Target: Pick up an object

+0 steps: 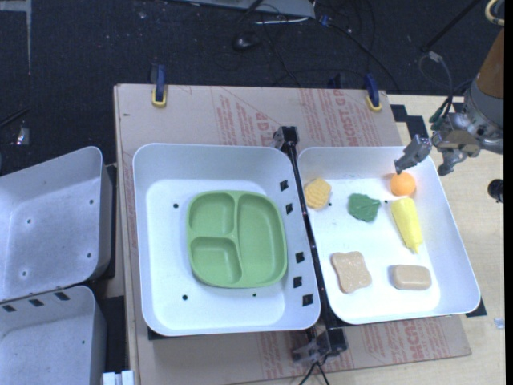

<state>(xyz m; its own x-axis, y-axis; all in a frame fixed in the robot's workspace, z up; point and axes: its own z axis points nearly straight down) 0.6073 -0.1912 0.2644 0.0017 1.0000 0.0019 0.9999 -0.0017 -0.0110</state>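
Orange ball (403, 184) was noted: small, round, bright, lying at the far edge of the right bin (457, 239), just beside the yellow corn (408, 223). End effector (433, 157) was seen above the bin's far right corner, fingers spread wide, nothing held between them. Also recorded in that bin: green leaf (365, 207), waffle (318, 192), toast (351, 271), tan block (410, 277). A green tray (237, 239) was held in the left bin (160, 215).

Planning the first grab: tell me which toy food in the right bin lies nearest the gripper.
The small round orange fruit, at the right bin's far edge just below the gripper; the other foods lie farther into the bin.
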